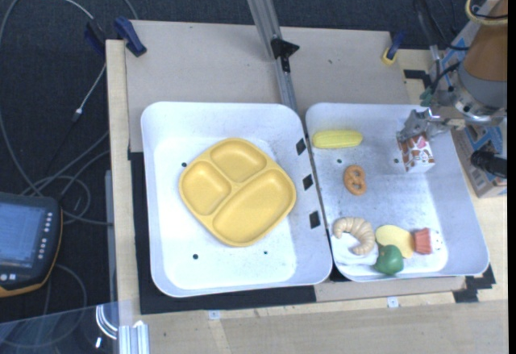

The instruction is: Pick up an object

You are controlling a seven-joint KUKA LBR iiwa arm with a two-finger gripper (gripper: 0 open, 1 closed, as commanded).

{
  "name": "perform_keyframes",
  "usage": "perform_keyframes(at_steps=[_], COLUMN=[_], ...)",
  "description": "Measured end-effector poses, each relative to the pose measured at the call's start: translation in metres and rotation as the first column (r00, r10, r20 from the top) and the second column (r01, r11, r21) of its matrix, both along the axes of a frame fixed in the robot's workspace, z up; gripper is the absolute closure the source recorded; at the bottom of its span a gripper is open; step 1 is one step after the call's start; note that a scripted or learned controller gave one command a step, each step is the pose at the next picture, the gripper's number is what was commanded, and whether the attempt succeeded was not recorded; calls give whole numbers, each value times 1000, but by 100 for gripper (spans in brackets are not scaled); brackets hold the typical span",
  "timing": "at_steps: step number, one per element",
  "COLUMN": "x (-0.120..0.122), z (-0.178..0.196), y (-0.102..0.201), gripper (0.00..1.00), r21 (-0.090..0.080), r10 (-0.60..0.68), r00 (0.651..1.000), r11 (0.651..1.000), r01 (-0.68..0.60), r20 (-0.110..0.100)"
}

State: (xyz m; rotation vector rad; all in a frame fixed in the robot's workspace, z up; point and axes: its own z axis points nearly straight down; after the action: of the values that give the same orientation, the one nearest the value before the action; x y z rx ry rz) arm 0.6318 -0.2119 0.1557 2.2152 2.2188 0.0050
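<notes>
My gripper (pixel 414 131) hangs over the far right part of the right bin (pixel 451 207), below the grey wrist with its orange band. A small red-and-white carton (pixel 418 154) sits directly under the gripper, its top touching or nearly touching the gripper. Also in the right bin are a yellow oblong piece (pixel 337 139) at the far left, a brown pretzel (pixel 354 179) and a tan croissant (pixel 355 233). A yellow fruit (pixel 394 235), a green pepper (pixel 389 261) and a small red-and-white item (pixel 425 241) lie near the croissant, along the near edge.
The left bin (pixel 165 207) holds a yellow divided plate (pixel 237 190). A slanted metal post (pixel 266 14) rises behind the seam between the bins. Blue clamps (pixel 129 35) grip the bench's back edge, and cables trail at the left.
</notes>
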Motion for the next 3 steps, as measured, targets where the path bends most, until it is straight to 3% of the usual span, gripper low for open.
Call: perform_keyframes(at_steps=[2, 3], x=[-1, -19], z=[101, 108], y=[6, 53], gripper=[100, 100], r21=[0, 5], r10=[0, 4], r00=[1000, 1000], r11=[1000, 1000], r01=[0, -4], r20=[1, -8])
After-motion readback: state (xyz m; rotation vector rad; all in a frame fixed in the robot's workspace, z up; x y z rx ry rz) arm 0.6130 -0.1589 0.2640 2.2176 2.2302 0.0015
